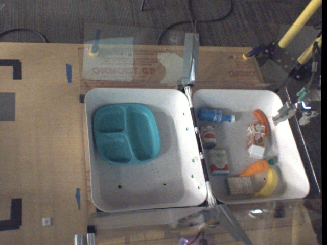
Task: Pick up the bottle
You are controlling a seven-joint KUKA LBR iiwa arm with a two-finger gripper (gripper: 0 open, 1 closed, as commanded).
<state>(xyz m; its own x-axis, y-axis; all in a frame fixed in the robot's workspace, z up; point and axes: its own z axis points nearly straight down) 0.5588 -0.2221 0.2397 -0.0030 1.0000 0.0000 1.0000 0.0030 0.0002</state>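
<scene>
The bottle is blue with a white cap and lies on its side in the right bin, near its top-left corner, cap pointing right. My gripper hangs over the right bin's upper right edge, well to the right of the bottle and apart from it. Nothing is seen in the gripper.
The right bin also holds a small can, a little carton, a sausage, a packet, a carrot, a banana and a sponge. A teal divided plate lies in the left bin.
</scene>
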